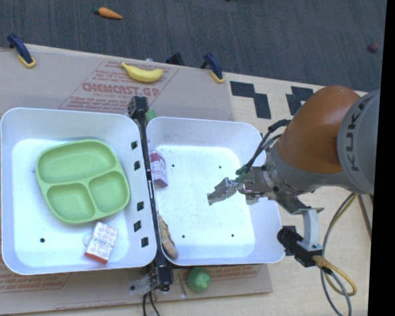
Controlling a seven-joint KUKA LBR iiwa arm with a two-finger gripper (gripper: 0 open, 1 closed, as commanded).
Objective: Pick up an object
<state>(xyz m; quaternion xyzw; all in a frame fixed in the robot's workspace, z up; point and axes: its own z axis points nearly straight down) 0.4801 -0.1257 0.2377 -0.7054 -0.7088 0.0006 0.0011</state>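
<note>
A: Your gripper [220, 191] hangs over the middle of the right bin [206, 129], fingers a little apart, nothing between them.

B: What can you go for from there?

A: Nearest is the red-and-white packet [158, 168], lying against the right bin's left wall. It looks light and crinkly, likely slippery, so pinch it across the narrow middle. Nearer to you, at the same wall, a tan piece [166, 239] lies in the corner; I'd guess it is soft, and the wall crowds your fingers.

B: And the left bin [8, 196]?

A: A green divided plate [83, 179], stiff but wide, take its rim. At its near right sits a small red-and-white carton [101, 241], light and boxy, easy across its short sides.

B: Beyond the bins?

A: Cardboard covers the worktop [195, 87]; a banana [143, 71] lies at the far side, a green ball [199, 279] near. The floor is dark carpet [258, 31], with a carrot [109, 12] on it.
</note>
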